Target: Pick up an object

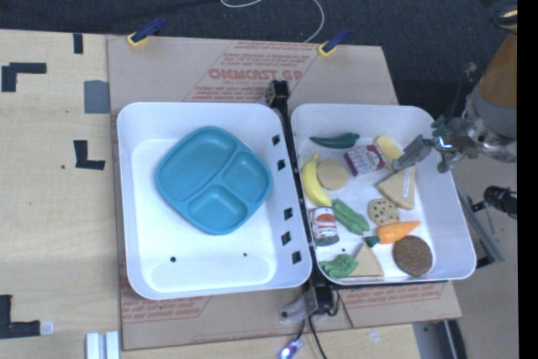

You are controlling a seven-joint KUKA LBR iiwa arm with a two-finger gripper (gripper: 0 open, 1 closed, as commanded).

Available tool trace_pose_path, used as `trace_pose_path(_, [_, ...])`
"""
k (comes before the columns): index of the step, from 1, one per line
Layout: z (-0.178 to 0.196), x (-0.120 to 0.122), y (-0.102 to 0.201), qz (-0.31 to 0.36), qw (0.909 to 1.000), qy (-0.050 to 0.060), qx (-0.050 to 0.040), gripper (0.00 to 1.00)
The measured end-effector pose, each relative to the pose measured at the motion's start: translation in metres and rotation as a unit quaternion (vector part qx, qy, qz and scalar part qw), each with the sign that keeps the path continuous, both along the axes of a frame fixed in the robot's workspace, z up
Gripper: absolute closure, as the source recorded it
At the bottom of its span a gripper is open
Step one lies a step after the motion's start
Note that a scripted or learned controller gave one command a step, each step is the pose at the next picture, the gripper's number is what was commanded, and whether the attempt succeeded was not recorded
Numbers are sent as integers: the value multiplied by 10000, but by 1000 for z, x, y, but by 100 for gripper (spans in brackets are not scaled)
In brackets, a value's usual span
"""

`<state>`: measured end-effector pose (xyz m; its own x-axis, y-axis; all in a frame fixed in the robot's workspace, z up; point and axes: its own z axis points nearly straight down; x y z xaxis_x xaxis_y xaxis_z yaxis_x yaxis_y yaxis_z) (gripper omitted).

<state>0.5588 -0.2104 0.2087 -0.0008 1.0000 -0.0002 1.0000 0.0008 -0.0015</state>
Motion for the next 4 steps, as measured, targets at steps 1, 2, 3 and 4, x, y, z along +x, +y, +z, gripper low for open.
trace_pose_path(1, [10,0,1,8,10000,-3,0,100])
trace_pose_path(2, [19,1,1,14,10000,0,2,100])
trace_pose_path(3, [29,1,2,18,10000,1,5,100])
trace_pose_path(4, [20,22,100,47,10000,-1,16,100])
